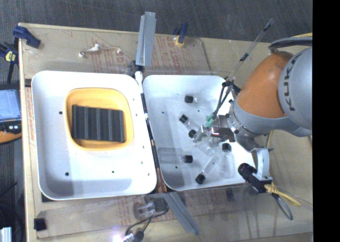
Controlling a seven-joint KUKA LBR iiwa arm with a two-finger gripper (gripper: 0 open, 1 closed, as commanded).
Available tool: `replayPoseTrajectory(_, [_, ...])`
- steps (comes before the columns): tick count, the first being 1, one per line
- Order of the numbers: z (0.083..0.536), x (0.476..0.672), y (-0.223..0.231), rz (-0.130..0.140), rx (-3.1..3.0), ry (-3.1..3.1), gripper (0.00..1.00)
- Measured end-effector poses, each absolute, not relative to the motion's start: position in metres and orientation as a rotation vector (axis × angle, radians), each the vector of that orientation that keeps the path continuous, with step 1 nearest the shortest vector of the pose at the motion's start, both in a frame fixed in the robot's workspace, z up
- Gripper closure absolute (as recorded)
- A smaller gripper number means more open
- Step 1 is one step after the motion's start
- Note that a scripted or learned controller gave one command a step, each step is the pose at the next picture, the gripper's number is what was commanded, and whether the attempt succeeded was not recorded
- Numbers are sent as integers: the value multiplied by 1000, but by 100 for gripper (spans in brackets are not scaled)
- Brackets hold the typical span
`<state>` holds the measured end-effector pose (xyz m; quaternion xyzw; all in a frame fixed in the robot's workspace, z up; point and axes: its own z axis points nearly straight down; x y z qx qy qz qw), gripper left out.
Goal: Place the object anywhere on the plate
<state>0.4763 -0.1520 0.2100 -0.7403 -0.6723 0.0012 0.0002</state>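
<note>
Bottles still loose in the right bin, plate waiting in the left

Bottles [208,150], small clear ones with black caps, lie scattered across the floor of the right bin [175,89]. A few sit bunched near the middle and right side, with a couple of caps showing down toward the near edge. They're see-through, so it's hard to say exactly how many there are or where one ends and the next starts.

The gripper [219,132] is down in that cluster, right at the edge of the pile. Can't tell whether it's spread or clamped, or whether anything is actually in it, since the wrist and the cables cover that spot. The grey arm with the orange band [265,86] comes in over the bin's right wall.

The plate [98,94], yellow with a dark ribbed insert [98,124], sits in the left bin [42,172], well apart from all of this.

What I'd worry about:
- Clear, round bottles lying on their sides probably roll or squirt out of a pinch.
- They're packed together, so a grab could catch two or just nudge them apart.
- The carry has to cross the divider between the bins, and a weak hold could drop there.
- That ribbed insert might let a bottle roll off.
</note>
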Motion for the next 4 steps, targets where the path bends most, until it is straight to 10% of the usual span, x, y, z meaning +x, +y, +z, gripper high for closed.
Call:
replayPoseTrajectory(1, [275,513,-110,1,-2101,-2333,100])
replayPoseTrajectory(3, [228,598,40,1,-1700,-2640,100])
replayPoseTrajectory(4, [228,598,40,1,-1700,-2640,0])
